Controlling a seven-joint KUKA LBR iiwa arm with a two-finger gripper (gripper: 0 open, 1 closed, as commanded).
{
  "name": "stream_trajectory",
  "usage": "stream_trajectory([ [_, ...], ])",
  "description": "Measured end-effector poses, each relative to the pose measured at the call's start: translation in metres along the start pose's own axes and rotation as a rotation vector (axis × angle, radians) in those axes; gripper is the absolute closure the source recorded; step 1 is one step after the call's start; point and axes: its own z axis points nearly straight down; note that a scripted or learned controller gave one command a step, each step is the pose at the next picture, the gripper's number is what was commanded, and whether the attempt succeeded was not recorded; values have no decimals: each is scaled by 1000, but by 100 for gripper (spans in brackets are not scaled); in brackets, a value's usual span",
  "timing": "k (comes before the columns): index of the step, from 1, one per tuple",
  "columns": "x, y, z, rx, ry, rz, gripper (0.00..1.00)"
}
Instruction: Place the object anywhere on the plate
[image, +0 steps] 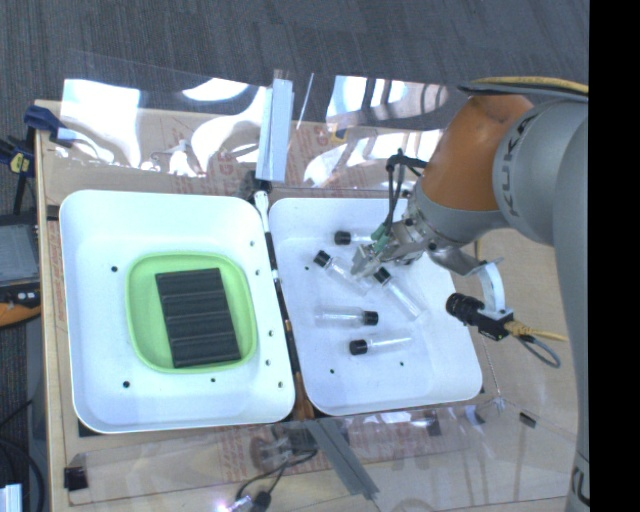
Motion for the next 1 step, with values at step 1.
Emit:
stream_trajectory([
  [1,0,0,0,0,0,0,0],
])
